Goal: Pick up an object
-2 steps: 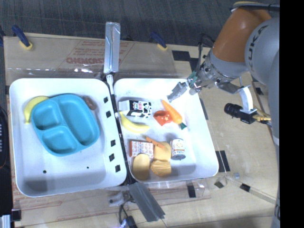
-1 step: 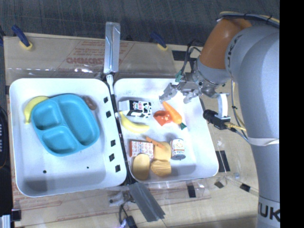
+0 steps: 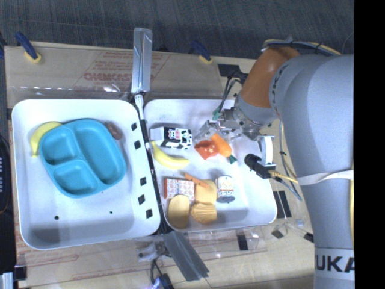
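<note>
My gripper (image 3: 215, 131) hangs low over the right bin (image 3: 255, 206), its tips right above an orange-red toy (image 3: 209, 149) near the bin's middle. Whether anything sits between the tips is hidden by the wrist. Just left of it lies a black-and-white carton (image 3: 177, 136). A yellow banana (image 3: 167, 156) lies below the carton. Toward the bin's front are a small can (image 3: 225, 189), a printed box (image 3: 179, 189) and tan bread-like pieces (image 3: 194, 208).
The left bin (image 3: 36, 221) holds a blue divided tray (image 3: 83, 156), with a yellow piece (image 3: 40, 133) at its left and a brown item (image 3: 113, 129) at its upper right. A metal divider (image 3: 141, 59) rises between the bins. The grey arm (image 3: 313, 119) covers the right side.
</note>
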`<state>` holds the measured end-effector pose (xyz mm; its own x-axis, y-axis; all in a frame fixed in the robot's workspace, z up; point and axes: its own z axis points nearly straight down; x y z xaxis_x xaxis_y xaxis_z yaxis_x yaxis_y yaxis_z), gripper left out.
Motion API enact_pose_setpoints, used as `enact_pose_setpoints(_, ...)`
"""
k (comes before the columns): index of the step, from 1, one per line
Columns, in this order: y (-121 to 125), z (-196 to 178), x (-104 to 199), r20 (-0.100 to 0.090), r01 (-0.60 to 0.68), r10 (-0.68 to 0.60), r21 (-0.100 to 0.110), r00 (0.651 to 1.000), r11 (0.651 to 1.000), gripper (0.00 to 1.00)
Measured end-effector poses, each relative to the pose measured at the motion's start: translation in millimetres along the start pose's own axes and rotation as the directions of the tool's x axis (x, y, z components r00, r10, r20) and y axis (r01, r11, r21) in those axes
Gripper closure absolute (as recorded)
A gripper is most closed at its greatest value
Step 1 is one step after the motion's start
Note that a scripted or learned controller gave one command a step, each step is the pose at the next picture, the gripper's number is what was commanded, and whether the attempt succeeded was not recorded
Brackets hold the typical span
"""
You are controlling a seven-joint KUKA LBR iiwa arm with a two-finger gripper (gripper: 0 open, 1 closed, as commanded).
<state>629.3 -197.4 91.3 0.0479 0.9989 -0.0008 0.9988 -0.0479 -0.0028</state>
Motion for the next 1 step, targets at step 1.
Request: enact_pose_setpoints(1,0.8,-10.8,1.6,-0.001,0.005,-0.005,0.000,1.000,1.000,1.00)
